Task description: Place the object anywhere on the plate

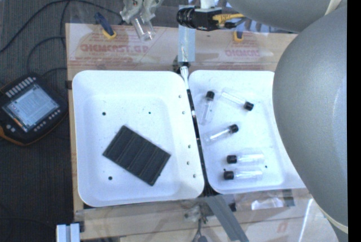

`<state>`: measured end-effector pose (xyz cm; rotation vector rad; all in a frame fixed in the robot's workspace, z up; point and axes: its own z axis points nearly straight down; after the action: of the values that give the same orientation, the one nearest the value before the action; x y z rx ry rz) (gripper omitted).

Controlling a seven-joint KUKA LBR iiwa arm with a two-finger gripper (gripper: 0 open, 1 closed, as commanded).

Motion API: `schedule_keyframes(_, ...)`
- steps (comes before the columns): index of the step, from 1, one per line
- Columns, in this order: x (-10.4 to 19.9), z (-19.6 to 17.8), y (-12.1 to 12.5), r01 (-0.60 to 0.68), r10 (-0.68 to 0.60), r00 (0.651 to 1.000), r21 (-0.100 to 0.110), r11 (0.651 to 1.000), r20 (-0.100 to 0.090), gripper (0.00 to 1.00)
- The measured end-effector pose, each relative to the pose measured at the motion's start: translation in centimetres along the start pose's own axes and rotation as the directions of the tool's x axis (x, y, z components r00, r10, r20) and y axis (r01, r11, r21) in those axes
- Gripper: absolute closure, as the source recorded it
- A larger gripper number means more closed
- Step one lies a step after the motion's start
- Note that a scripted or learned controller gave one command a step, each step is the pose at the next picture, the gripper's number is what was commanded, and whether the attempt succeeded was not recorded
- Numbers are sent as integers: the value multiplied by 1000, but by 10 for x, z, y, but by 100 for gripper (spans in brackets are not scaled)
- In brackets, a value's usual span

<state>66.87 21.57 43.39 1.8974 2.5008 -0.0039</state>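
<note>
Arm (293, 21) raised, jaws of gripper (139, 20) parted, holding nothing.

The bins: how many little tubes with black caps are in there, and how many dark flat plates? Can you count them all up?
Clear tubes with black caps: 5, all in the right bin – at
Dark ridged plate: 1, in the left bin
Total: 6

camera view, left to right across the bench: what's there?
Teach pendant → left bin holding the dark ridged plate → right bin holding five clear vials with black caps. The gripper hangs above the bench's far edge.
</note>
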Motion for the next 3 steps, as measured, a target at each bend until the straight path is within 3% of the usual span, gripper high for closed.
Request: schedule_keyframes(3,1,-25,1,0,0,1000,5,1000,11,100)
